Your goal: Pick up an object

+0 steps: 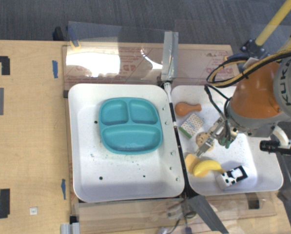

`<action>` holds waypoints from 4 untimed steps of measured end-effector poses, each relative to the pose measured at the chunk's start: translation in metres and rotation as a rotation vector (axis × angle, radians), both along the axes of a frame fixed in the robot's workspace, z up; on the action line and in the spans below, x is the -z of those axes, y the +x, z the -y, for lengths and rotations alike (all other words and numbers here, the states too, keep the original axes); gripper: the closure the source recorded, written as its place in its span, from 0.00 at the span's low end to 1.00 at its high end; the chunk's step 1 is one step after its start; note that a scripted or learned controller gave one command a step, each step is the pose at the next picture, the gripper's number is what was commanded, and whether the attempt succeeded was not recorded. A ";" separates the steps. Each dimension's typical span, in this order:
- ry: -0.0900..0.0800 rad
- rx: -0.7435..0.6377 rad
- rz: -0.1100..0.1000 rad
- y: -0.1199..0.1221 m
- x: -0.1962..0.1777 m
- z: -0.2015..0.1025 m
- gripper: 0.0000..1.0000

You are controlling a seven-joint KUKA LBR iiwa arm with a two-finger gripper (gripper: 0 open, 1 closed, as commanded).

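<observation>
Clutter fills the right bin (267, 177): an orange drumstick-shaped toy (186, 108) lies near its top left corner, a speckled green-and-white packet (192, 126) just below it, a small round tan piece (202, 139) below that, then a banana (205, 167) near the front, with a small black-and-white toy (232, 175) just to the banana's right. A yellow bit (190, 158) touches the banana's upper left end.

Left bin (82, 145) holds a teal plate (130, 125) with three compartments, lying flat near the middle — well apart from the arm. Behind both bins stands a clear panel (118, 52) on a grey post (169, 55), and the bench (23, 130) carries black tape marks on its left side.

The arm (257, 96) reaches in over the right bin, its orange band above the wrist and yellow and black cables looping above it. The gripper (208, 143) points down and left, its tips right at the tan piece and just above the banana. The packet sits close on its upper left. Whether its fingers are apart or together I cannot tell — the tips blur into the tan piece, and nothing is clearly seen between them.
</observation>
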State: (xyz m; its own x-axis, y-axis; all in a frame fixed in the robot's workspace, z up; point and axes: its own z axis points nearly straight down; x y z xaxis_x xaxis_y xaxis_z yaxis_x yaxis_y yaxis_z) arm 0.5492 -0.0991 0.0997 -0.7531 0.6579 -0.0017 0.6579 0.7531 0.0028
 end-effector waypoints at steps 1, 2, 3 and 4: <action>0.001 0.425 0.001 0.021 0.012 0.002 0.00; 0.000 0.577 0.000 0.085 0.013 0.001 0.00; 0.002 0.621 0.006 0.093 -0.090 -0.014 0.00; 0.005 0.443 -0.012 0.118 0.009 0.006 0.00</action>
